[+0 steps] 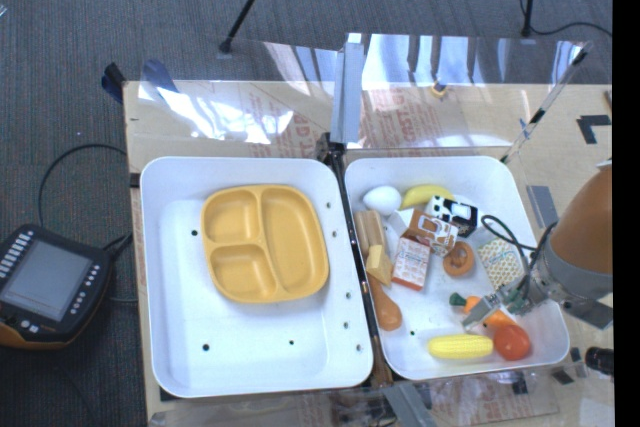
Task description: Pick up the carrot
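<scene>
Tool low in the right bin, down over the carrot — crowded corner, watch for a wrong grab.

Your desk [250, 120] carries two white bins; the left bin [175, 335] holds a yellow divided plate [265, 243], the right bin [500, 173] a heap of toy food. The arm [590, 245] reaches in from the right, tool [497, 307] at the front right corner, over the carrot [488, 313]. Its grip I cannot tell; nothing confirms a hold. The risk, as I judge it: the corn cob [460, 347] and tomato [512, 342] lie just beside the carrot, so a slightly off closure could nudge them, pinch the wrong piece, or let the slim carrot slip out.
</scene>
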You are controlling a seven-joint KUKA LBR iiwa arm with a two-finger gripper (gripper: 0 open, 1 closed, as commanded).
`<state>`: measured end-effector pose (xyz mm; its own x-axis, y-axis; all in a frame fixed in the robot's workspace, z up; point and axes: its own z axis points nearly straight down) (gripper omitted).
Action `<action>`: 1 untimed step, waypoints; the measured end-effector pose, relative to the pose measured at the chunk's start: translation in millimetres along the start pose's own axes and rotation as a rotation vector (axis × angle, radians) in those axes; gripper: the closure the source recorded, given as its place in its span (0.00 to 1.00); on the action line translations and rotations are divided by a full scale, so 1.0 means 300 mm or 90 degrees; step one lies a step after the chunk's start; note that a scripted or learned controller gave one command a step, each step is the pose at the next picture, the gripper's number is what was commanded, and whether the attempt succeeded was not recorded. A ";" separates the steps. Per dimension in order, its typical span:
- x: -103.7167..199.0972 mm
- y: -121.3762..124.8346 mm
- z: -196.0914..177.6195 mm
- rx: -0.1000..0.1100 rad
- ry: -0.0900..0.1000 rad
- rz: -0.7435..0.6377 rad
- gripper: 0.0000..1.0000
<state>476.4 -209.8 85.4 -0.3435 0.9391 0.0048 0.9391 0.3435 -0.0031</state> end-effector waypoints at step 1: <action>0.000 0.003 -0.031 0.000 0.001 0.000 1.00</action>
<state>477.4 -209.5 94.7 -0.3437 0.9391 0.0064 0.9391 0.3437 -0.0025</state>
